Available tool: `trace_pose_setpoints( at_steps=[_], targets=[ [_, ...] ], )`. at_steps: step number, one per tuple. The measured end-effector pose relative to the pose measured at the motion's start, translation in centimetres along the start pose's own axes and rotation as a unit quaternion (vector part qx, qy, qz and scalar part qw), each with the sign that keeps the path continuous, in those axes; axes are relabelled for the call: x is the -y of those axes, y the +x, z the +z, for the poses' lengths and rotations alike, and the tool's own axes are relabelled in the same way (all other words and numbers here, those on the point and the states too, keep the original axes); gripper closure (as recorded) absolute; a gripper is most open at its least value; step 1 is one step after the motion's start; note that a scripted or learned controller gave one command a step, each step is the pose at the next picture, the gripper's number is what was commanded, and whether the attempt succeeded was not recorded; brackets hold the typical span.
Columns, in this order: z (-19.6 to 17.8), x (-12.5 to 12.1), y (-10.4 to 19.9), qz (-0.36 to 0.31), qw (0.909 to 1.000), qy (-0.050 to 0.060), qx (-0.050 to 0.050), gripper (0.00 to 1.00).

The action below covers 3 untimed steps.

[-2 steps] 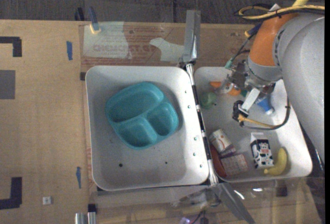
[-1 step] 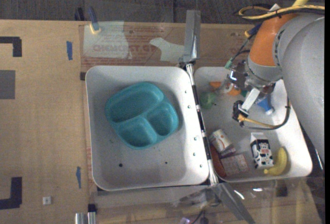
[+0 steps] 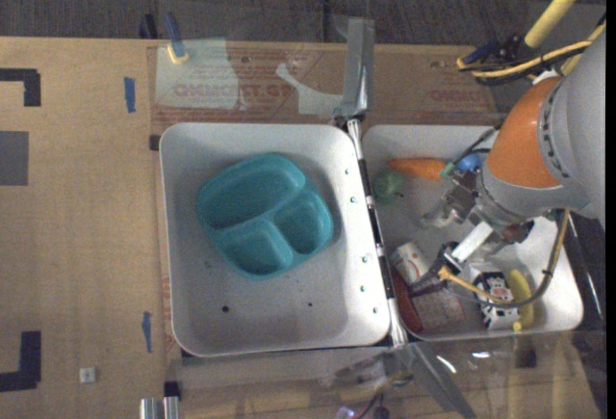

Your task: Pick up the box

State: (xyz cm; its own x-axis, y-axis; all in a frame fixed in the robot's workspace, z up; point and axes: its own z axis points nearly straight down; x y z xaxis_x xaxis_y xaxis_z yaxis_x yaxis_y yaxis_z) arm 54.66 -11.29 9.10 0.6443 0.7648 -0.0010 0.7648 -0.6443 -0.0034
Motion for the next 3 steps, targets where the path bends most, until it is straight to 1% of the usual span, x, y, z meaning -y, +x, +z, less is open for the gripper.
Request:
trace_pose_setpoints(
  at_steps=[1,2,3],
  targets=[
    [0.2,2.7,-6.5,0.167,0.986,-0.006,-0.005,0.0],
    [-13.7,-1.8,-10.6,0.18,0.9836,-0.001,0.0,0.0],
    [0.3,1.2,-8.9,0.253,0.9675,0.0,-0.001,0.0]
  ],
)
